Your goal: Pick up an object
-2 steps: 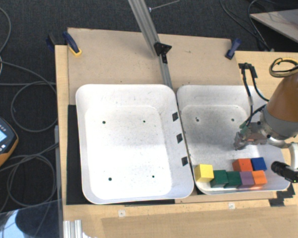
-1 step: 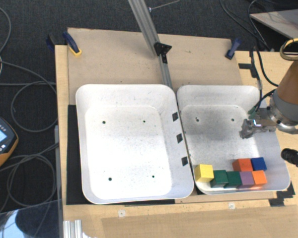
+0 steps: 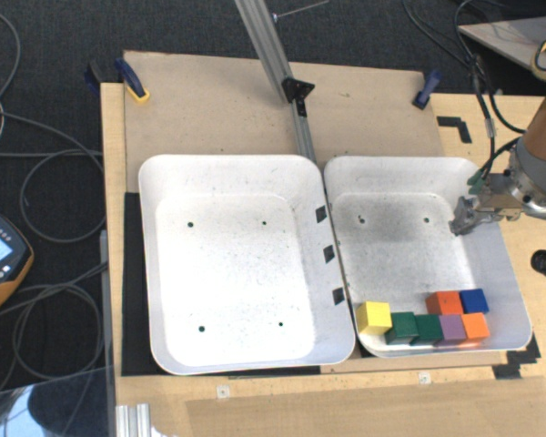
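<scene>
Gripper: the gripper (image 3: 461,218) is hanging over the right bin (image 3: 491,253), near its far right side. I cannot tell how it is set, and it is holding nothing I can see.
Blocks: the colored blocks (image 3: 425,317) are sitting together at the near edge of the right bin, well apart from the gripper.
Bench: the left bin (image 3: 164,198) is lying beside the right one on the wooden bench (image 3: 209,107).
Room: cables (image 3: 36,171) are lying on the dark floor.

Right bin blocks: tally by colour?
All sit along the near edge of the right bin.
yellow block: 1
green blocks: 2
red block: 1
blue block: 1
purple block: 1
orange block: 1
Total: 7
</scene>
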`<action>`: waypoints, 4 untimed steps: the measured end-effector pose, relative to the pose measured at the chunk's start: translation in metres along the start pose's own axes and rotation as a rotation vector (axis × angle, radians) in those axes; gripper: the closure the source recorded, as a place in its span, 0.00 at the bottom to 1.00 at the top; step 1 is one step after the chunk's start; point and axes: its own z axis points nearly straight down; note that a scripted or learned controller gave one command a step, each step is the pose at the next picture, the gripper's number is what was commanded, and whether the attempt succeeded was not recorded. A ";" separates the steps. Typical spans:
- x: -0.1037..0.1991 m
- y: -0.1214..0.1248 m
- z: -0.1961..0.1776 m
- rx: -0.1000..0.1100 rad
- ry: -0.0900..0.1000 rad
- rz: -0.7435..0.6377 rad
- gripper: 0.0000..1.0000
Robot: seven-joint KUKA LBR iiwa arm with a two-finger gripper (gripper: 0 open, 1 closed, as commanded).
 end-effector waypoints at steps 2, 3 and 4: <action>0.057 0.021 0.004 0.003 0.004 -0.005 1.00; 0.100 0.037 0.004 0.004 0.003 -0.004 1.00; 0.144 0.052 0.007 0.004 0.004 -0.004 1.00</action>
